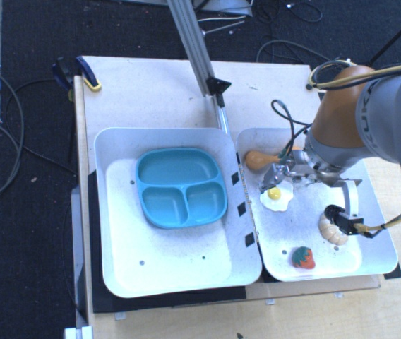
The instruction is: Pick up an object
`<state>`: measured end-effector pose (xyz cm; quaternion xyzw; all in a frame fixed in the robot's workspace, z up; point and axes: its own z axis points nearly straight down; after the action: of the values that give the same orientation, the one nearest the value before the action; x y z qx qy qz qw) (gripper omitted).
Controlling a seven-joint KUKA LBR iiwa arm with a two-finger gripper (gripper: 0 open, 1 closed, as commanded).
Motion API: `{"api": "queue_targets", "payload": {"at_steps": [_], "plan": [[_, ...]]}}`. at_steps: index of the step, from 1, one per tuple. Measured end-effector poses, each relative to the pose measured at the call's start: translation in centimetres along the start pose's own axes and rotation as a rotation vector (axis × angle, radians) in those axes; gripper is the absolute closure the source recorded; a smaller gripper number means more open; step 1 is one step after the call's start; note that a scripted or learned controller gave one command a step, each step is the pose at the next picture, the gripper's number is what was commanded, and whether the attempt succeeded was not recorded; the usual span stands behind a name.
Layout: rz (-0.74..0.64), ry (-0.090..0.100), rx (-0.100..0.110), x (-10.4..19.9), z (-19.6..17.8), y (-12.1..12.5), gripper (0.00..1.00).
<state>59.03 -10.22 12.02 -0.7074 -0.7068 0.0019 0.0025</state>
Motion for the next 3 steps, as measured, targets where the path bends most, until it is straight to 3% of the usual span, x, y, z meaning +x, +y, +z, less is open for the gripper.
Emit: {"api": "queue_targets", "payload": {"at_steps": [1, 2, 3], "plan": [[0.000, -0.002, -0.007, 0.0, 2.8, 0.1, 0.00], [0.001, -0.003, -0.013, -0.1, 1.5, 0.2, 1.00], [-0.003, -0.002, -0.012, -0.2, -4.9, 0.3, 1.00]]}}
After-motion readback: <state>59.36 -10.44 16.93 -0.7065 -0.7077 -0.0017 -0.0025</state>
